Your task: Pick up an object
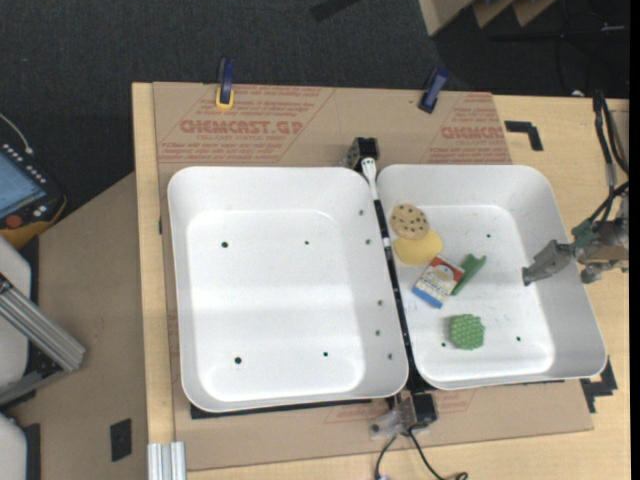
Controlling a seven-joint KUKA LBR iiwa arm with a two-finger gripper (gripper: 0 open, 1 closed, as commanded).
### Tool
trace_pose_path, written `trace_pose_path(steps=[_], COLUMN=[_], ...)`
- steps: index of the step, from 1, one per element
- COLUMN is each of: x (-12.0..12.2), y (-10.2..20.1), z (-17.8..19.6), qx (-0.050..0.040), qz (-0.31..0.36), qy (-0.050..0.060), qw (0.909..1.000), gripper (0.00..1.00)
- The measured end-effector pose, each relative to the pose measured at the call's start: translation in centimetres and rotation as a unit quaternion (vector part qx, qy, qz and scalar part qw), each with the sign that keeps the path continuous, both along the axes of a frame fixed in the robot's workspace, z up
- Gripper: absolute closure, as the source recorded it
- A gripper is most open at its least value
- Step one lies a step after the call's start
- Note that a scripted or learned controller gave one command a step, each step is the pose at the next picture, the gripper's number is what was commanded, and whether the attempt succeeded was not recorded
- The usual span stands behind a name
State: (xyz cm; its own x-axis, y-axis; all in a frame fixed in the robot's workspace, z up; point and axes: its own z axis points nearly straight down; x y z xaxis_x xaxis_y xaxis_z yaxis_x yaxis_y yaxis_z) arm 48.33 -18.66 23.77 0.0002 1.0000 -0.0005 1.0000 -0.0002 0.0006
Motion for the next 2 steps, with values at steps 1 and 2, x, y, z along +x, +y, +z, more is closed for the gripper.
trace_pose_path(steps=[1, 2], x=[1.83, 2.06], y=[15.82, 15.63], z=[-5.65, -5.33], qx=[0.0038, 0.0004], qz=[0.008, 0.001], qy=[0.003, 0.000], qw=[1.0000, 1.0000], gripper=[0.00, 0.00])
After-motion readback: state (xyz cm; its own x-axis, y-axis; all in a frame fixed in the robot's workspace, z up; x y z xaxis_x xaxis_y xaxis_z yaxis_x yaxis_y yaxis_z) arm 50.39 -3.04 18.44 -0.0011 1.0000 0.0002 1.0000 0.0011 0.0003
